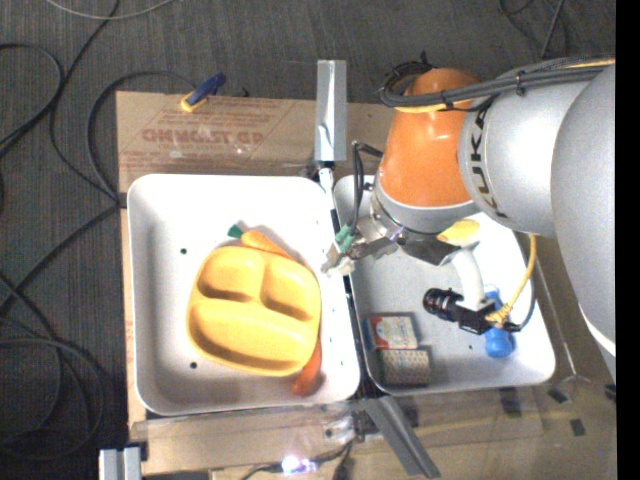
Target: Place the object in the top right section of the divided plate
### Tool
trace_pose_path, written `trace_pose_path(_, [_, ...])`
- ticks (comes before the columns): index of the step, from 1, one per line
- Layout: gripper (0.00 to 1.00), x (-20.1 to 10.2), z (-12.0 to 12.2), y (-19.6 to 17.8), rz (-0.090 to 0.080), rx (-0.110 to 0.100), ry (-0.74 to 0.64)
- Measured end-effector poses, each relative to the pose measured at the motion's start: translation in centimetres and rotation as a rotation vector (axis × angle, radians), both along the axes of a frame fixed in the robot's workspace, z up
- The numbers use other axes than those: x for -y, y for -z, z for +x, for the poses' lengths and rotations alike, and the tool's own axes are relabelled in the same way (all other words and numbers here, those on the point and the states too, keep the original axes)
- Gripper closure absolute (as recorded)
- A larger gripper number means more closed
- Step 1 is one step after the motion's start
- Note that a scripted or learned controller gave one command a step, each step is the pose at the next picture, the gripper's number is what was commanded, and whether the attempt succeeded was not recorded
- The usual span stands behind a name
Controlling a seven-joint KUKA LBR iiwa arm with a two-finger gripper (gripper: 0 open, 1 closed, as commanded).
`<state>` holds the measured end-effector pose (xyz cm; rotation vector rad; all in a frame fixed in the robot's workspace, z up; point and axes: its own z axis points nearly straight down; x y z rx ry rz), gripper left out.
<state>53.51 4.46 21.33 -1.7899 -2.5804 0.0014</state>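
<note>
Yellow divided plate [255, 308] sits in the left bin [160, 223]. It has two small sections along its upper side and one large section below.

Orange carrot-like piece [266, 241] with a green end lies against the plate's upper edge, partly tucked under the rim and outside every section. It is up and left of the plate's top right section, close by. An orange tip [309, 372] pokes out from under the plate's lower right corner; cannot tell whether it is the same piece.

Gripper [336, 256] hangs just right of the plate's upper right corner, over the seam where the two bins meet. Released or clenched: cannot tell from this angle.

Right of the plate, in the right bin [535, 368]:
- small printed box [393, 330], level with the plate's lower half
- grey block [406, 366], just below the box
- blue thing [500, 345], farther right
- yellow piece [459, 232], partly under the arm [520, 138]

Above the plate, past the bin: cardboard sheet [220, 138] with a blue-and-yellow clip [203, 90] on it.
</note>
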Motion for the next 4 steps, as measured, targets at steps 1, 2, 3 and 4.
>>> trace_pose_path(1, [1.0, 0.2, -0.1, 2.5, -0.002, -0.002, -0.111])
trace_pose_path(2, [1.0, 11.4, 0.1, 3.0, -0.003, 0.0, -0.185])
trace_pose_path(3, [1.0, 4.3, -5.2, 3.0, 0.001, -0.002, -0.281])
trace_pose_path(4, [1.0, 9.8, -5.1, 1.0, -0.001, 0.0, -0.09])
